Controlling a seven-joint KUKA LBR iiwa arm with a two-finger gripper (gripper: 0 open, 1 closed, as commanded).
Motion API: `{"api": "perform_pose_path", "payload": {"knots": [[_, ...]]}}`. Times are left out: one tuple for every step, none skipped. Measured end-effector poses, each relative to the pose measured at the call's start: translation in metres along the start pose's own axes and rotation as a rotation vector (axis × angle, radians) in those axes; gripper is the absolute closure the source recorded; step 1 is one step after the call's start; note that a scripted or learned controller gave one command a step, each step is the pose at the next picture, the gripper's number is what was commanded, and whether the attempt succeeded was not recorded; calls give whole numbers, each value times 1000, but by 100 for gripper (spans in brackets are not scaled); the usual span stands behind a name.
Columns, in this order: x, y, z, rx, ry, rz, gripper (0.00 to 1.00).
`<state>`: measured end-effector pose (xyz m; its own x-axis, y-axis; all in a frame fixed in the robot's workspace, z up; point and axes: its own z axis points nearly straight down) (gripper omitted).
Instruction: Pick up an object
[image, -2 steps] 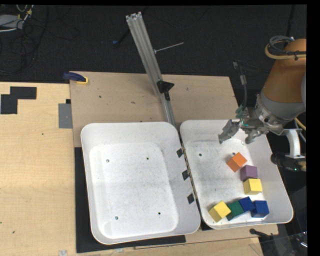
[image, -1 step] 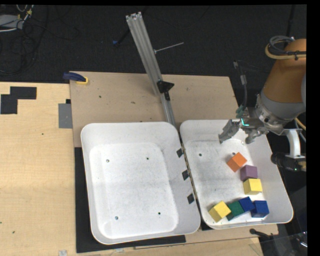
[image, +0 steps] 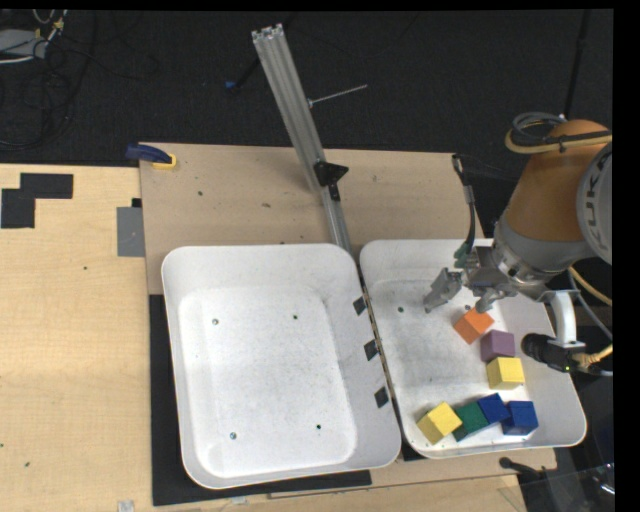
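My gripper (image: 463, 297) hangs over the back half of the right bin (image: 415, 350) with its two fingers (image: 440, 290) spread open and nothing between them. An orange block (image: 473, 325) lies on the bin floor just in front of the right finger, tilted on a corner. Close behind it toward the front sit a purple block (image: 498, 345) and a yellow block (image: 506, 372). Along the front rim lie another yellow block (image: 438, 422), a green block (image: 468, 418) and two blue blocks (image: 520, 416).
The left bin (image: 190, 300) stands beside the right one, with black clips (image: 370, 348) along the shared edge. A slanted aluminium post (image: 300, 120) rises behind the bins. The arm's orange band (image: 550, 200) looms over the right bin's far right.
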<state>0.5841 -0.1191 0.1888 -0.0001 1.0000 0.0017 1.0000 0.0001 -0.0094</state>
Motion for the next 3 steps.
{"api": "perform_pose_path", "payload": {"knots": [[5, -8, 48, 0, 0, 1, 0], [6, -7, 99, -8, -1, 3, 0], [5, -7, 87, -8, 0, 10, 100]]}}
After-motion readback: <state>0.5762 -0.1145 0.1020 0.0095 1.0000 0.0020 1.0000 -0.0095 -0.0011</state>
